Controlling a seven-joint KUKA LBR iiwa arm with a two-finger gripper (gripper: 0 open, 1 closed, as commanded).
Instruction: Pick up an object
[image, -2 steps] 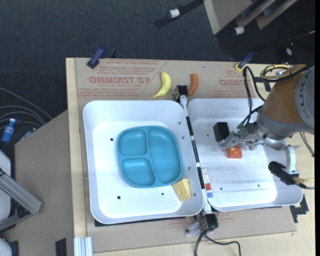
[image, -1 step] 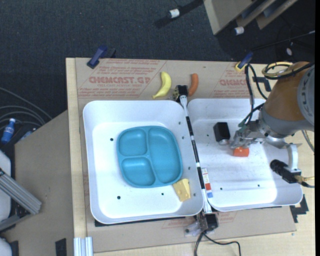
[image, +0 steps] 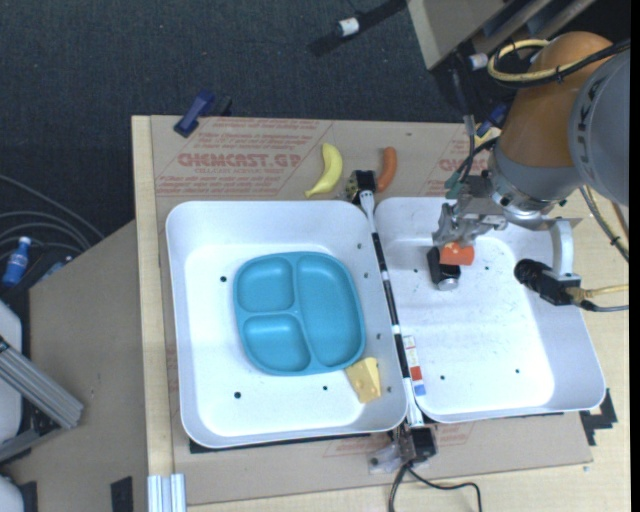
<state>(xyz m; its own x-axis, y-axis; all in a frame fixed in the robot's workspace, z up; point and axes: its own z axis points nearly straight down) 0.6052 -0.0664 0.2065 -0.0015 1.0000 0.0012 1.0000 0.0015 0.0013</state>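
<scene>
Bench w/ two white bins: I'm low in the right bin, gripper at a small orange object, prob for a grab; can't tell my jaws' state

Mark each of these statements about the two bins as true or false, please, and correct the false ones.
1. The blue divided plate lies in the left bin. True.
2. The yellow banana lies inside the right bin. False: it lies on the board behind the bins, beside an orange carrot-like piece.
3. The tool is over the right bin, in its rear left part. True.
4. A small orange object is at the tool's tip. True; whether it is gripped cannot be seen.
5. The yellow wedge rests on the blue divided plate. False: it lies on the bin floor beside the plate's near right corner.
</scene>
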